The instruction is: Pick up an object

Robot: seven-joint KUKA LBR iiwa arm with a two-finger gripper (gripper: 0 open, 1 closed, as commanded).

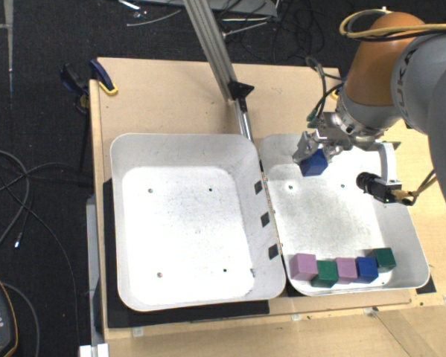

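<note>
Arm (401,65) reaches in over the right bin (401,222), your left bin (126,199) alongside. Gripper (312,153) hangs above the right bin's far corner, fingers pinching a blue block (314,162), apparently clear of the floor, though shadow muddies that. Row of blocks along the near wall: purple (304,265), green (327,272), purple (346,268), blue (366,267), green (385,258). Watch the pinch: it looks off-centre, so a quick swing could twist the block loose

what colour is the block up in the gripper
Blue. The block sits between the fingers of the gripper, above the right bin, seen in the camera view.
</note>
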